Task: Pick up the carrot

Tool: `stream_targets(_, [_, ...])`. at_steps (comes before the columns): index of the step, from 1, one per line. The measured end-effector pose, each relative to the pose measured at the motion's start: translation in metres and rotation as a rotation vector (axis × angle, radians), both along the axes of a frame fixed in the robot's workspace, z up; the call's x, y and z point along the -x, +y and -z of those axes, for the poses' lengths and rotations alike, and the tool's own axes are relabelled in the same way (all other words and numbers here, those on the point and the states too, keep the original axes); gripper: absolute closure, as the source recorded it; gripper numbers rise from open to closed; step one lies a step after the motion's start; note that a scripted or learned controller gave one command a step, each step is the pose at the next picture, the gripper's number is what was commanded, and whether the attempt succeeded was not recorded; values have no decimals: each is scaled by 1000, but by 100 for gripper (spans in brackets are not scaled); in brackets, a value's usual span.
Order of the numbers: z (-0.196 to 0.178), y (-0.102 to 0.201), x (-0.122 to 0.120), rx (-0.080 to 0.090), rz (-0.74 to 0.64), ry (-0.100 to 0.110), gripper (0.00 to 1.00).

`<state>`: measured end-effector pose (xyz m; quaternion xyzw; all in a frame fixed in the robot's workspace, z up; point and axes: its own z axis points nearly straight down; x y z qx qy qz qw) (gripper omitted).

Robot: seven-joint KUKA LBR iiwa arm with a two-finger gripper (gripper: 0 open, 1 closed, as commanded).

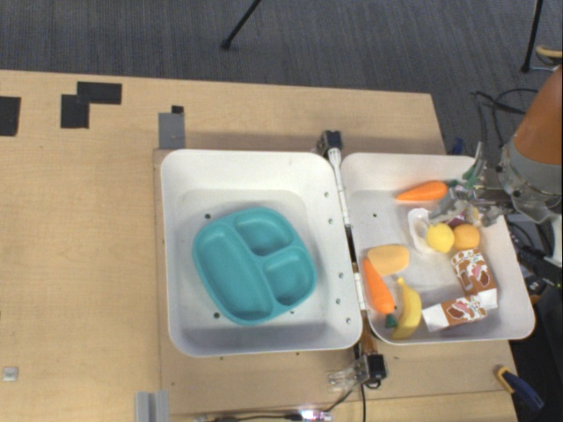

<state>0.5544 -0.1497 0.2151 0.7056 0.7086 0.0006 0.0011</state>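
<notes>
grey arm [538,170] reaches in low from the right; jaws (state unclear) beside carrot [422,192]

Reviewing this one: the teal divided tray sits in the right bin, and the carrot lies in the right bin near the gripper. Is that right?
Not quite. The camera view shows the teal divided tray in the left bin, not the right one. The rest stands: the carrot lies in the right bin, near the gripper.

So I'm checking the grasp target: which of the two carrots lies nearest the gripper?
The upper carrot, lying at the far side of the right bin with its leafy end toward the gripper. The other carrot lies beside the banana.
</notes>
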Motion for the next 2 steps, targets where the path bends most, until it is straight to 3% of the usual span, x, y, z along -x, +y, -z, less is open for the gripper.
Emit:
stream_targets(1, [91, -27, -65, 7, -219, -14, 0])
stream_targets(2, [132, 10, -111, -8, -69, 21, 0])
